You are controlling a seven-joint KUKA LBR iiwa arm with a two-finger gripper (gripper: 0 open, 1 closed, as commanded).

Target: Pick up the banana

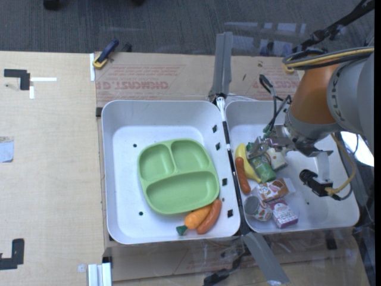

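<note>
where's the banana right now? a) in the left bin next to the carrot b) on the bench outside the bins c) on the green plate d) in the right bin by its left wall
d: the banana lies in the right bin, against its left side next to a hot dog, while the green plate and the carrot sit in the left bin.
</note>
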